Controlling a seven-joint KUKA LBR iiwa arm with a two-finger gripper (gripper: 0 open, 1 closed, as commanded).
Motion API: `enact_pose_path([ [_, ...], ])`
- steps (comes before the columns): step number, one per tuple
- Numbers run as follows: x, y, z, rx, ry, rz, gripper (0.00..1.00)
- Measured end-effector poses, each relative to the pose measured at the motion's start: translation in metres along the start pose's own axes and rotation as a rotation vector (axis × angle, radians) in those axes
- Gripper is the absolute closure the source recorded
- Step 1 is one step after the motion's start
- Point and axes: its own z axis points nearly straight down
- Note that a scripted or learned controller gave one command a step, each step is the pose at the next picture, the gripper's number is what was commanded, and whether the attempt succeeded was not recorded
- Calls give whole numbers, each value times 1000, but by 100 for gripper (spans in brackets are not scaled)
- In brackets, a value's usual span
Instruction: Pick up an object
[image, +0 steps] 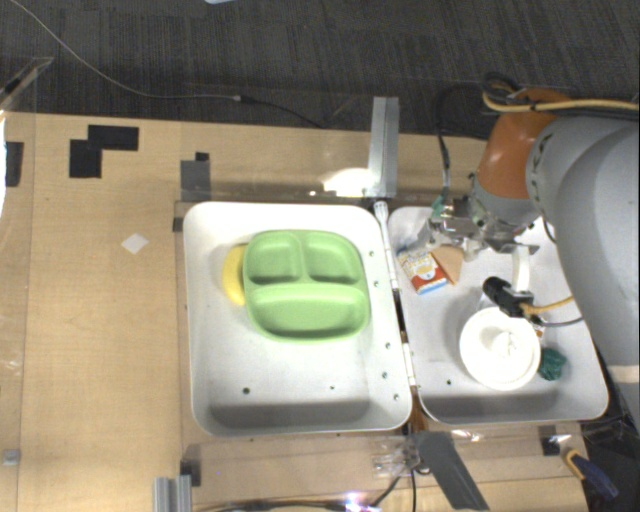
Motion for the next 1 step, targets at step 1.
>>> enact_pose_path([
  [1, 3, 15, -1, 0, -4, -79, 0],
])
